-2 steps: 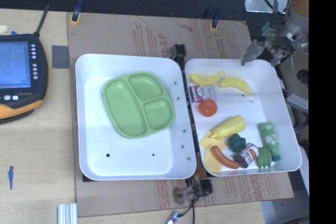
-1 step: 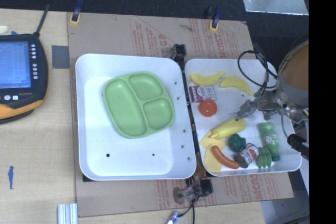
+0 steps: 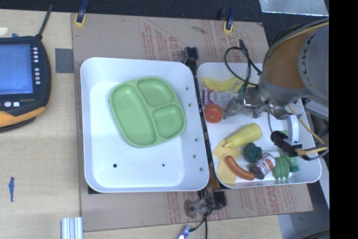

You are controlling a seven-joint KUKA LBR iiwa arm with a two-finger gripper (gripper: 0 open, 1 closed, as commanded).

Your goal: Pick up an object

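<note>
My gripper (image 3: 237,105) reaches into the right bin (image 3: 311,176) from the right, low over its upper middle. It hovers beside a silvery packet (image 3: 216,98) and a red round item (image 3: 213,115), just below a yellow banana (image 3: 222,84). A yellow mustard bottle (image 3: 242,136) lies below the gripper. Further down sit a dark green item (image 3: 253,151), a red hot dog (image 3: 239,168) on a yellow piece (image 3: 222,175), a small can (image 3: 266,164) and a green ridged toy (image 3: 285,167). Nothing is visibly held.
The left bin (image 3: 100,176) holds a green divided plate (image 3: 147,111). A tablet controller (image 3: 19,81) lies at the bench's left edge. Cables (image 3: 239,59) loop above the right bin, and the arm's bulk (image 3: 296,70) overhangs its right side.
</note>
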